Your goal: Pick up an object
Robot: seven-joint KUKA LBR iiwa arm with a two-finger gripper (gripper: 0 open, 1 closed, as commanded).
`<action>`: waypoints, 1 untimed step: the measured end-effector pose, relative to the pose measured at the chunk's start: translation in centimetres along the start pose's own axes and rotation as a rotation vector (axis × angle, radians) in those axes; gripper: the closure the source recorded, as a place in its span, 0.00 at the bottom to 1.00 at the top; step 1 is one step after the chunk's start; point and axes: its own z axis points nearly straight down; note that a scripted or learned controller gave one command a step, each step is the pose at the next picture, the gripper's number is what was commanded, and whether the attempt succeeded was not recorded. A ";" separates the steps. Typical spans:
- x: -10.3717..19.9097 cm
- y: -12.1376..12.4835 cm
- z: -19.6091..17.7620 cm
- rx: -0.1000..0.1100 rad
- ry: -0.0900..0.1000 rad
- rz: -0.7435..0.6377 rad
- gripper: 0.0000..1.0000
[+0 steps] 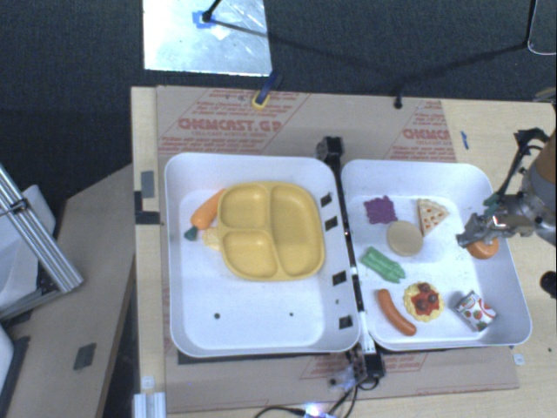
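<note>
Gripper (477, 232): at right bin's (509, 307) right wall, directly over small orange item (485, 249); grip state cannot be told. Risk: contact with bin wall, or item sliding aside against it, spoiling the pick.

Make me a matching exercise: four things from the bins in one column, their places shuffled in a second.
Things:
1. carrot
2. sausage
3. pizza slice
4. yellow plate

Places:
A. far part of the right bin, beside the tan disc
B. middle of the left bin
C. near edge of the right bin
D. left bin, against the plate's left rim

Pairs: 1-D, 2-C, 3-A, 4-B
</note>
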 end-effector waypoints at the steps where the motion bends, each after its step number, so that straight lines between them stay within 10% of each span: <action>1: 5.8 1.1 -0.9 0.001 0.003 -0.006 1.00</action>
